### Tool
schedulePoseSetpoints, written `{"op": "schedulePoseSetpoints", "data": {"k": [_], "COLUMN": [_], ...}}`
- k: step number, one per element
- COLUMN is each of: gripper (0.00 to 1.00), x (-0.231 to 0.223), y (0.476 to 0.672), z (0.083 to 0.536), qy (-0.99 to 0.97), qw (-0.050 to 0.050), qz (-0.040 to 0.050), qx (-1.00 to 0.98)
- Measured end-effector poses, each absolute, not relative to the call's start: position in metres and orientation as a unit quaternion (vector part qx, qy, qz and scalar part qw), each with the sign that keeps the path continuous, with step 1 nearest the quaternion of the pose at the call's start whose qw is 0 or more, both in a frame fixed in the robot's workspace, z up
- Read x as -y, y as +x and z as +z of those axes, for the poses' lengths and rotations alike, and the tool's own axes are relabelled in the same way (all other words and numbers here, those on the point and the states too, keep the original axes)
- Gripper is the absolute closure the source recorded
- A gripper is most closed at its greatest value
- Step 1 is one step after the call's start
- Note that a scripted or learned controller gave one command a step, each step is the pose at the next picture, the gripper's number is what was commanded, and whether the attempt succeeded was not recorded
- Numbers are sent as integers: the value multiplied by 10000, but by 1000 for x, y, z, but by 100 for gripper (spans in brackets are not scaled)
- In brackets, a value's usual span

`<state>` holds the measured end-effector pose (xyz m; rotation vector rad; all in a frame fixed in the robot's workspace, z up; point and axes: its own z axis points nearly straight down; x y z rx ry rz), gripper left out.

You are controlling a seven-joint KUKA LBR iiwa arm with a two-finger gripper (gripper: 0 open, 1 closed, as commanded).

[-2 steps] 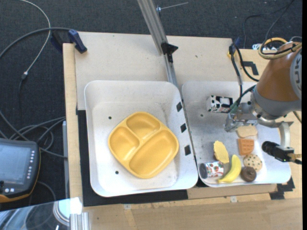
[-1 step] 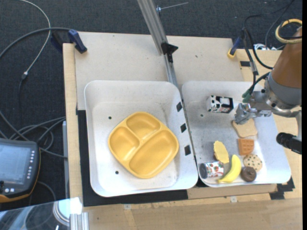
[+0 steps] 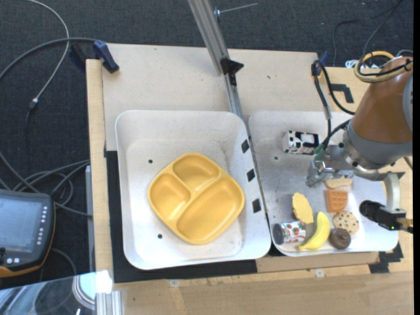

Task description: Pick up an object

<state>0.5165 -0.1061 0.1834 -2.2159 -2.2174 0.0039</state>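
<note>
My gripper [image 3: 319, 174] hangs over the middle of the right bin [image 3: 275, 136], its metal fingers pointing down at bare bin floor. Just right of it lie a tan toast slice [image 3: 339, 183] and an orange waffle piece [image 3: 336, 200]. A black-and-white cow-patterned item [image 3: 300, 142] lies near the bin's back. Toward the front sit a yellow corn-like piece [image 3: 302, 208], a banana [image 3: 317, 232], a small can [image 3: 289, 231], a cookie [image 3: 346, 222] and a brown doughnut [image 3: 340, 238]. Nothing shows between the fingers.
The left bin [image 3: 131, 143] holds a yellow divided plate [image 3: 196, 197]. A slanted metal rod [image 3: 216, 44] runs down between the two bins. A tablet [image 3: 23, 231] lies off the bench at the left.
</note>
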Motion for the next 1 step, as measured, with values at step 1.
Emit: {"op": "schedulePoseSetpoints", "data": {"k": [1], "gripper": [100], "x": [80], "y": [493], "z": [170], "qy": [-7062], "qw": [32], "qz": [8], "qx": [7080]}}
